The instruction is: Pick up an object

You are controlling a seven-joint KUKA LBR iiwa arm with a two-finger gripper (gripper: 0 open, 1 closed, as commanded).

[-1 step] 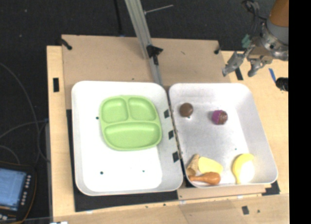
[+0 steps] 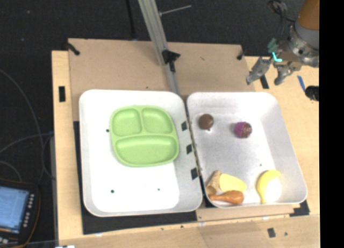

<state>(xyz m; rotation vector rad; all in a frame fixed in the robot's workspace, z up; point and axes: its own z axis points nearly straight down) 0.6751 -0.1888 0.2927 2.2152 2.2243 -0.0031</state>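
Progress: we judge nothing picked yet; the whole grasp is left.
Claw: the claw [image 2: 270,73] hangs spread and bare above the right bin's [image 2: 285,134] far edge.
Candidates: we see a brown ball [image 2: 206,121], purple ball [image 2: 242,129], yellow lemon-like piece [image 2: 269,184], orange carrot shape [image 2: 228,197], all smooth and rounded.
Left bin: matte green divided plate [image 2: 144,135].

Right bin [image 2: 279,134] has loads of open floor in the middle. The brown ball [image 2: 206,121] and purple ball [image 2: 242,129] sit apart near the back, and the yellow pieces [image 2: 269,185] and orange bit [image 2: 228,197] crowd the front edge. The slanted metal pole [image 2: 156,32] blocks the back-left.
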